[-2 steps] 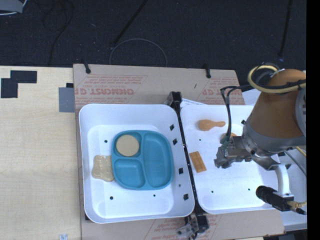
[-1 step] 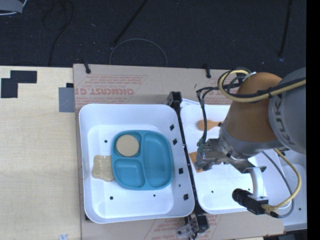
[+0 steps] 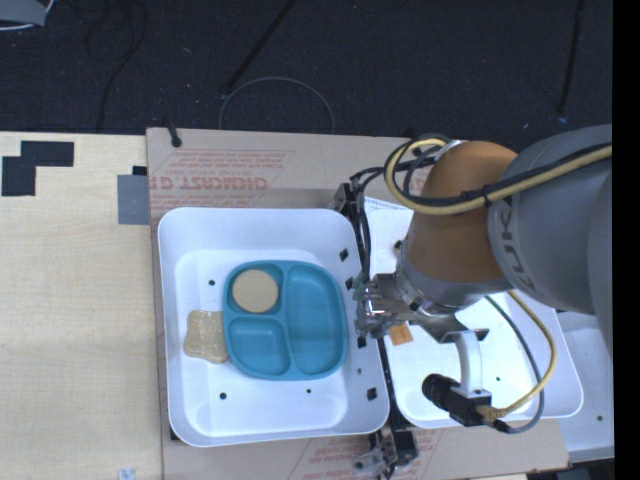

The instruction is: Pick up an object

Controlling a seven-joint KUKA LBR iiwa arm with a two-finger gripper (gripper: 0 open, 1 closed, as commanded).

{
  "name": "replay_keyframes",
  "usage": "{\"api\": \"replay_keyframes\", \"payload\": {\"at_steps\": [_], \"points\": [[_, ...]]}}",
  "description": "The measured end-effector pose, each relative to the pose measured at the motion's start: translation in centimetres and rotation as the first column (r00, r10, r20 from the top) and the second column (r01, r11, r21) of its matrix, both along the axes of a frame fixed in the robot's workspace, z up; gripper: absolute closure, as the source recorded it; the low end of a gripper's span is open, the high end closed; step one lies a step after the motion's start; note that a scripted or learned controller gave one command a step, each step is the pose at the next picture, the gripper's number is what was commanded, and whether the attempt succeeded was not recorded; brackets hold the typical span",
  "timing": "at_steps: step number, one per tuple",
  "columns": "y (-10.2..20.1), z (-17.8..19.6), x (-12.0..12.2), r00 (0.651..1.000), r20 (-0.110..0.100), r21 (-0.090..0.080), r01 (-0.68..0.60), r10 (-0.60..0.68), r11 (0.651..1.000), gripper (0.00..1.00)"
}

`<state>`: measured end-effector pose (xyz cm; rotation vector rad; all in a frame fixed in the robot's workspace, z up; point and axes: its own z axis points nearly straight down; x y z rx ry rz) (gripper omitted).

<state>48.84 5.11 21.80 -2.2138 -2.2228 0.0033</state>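
I see a glossy blue sectioned plate [image 3: 285, 321] in the left bin [image 3: 200, 238], with a round tan disc [image 3: 254, 290] in its upper-left compartment. A pale, nubbly sponge-like piece [image 3: 206, 335] touches the plate's left rim. The arm [image 3: 500, 228] bends over the right bin [image 3: 565, 388]; the gripper [image 3: 385, 313] sits at the divider. Finger state: I cannot tell.

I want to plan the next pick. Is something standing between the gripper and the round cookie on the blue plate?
The gripper sits over the right bin, while the round cookie lies on the blue divided plate in the left bin. Between them stand the two bins' adjoining walls and the plate's raised rim.
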Motion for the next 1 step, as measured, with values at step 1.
{"api": "replay_keyframes", "payload": {"at_steps": [1], "points": [[4.92, -0.42, 0.28, 1.000, -0.001, 0.000, 0.000, 0.000, 1.000, 1.00]]}}
